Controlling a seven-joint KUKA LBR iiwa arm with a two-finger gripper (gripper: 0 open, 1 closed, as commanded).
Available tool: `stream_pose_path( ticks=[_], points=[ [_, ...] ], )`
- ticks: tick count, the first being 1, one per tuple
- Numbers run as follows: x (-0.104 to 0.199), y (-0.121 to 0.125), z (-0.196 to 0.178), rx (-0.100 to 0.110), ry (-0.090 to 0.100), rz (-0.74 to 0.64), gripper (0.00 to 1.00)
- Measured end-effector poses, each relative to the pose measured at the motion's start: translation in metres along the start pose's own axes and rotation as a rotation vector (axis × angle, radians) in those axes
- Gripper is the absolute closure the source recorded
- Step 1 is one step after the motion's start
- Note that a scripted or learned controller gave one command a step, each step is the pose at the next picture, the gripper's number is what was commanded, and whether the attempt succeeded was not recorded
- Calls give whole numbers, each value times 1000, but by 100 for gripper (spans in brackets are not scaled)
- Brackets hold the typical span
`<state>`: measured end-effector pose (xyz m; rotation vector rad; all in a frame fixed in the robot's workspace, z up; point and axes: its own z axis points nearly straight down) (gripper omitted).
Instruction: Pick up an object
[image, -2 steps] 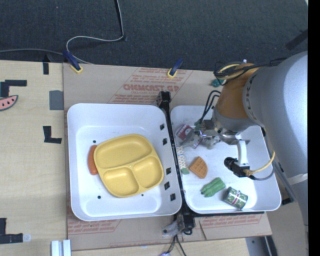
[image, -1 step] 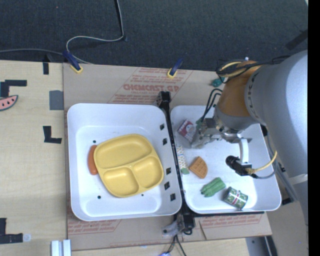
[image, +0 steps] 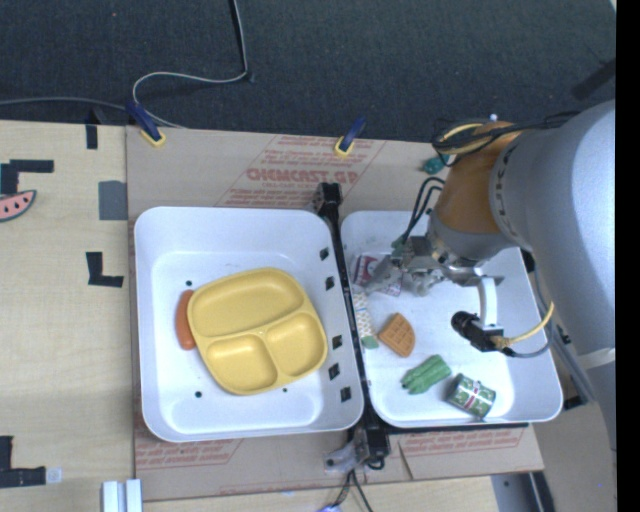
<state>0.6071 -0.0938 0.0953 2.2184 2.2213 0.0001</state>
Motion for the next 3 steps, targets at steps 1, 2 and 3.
stream_pose_path(
  ticks=[1, 2, 3],
  points=[
    [1, 0, -9, 2, 1, -1, 100],
    [1, 0, -9, 2, 1, -1, 0],
    [2, 0, -18, 3, 3, -2, 100]
  ],
)
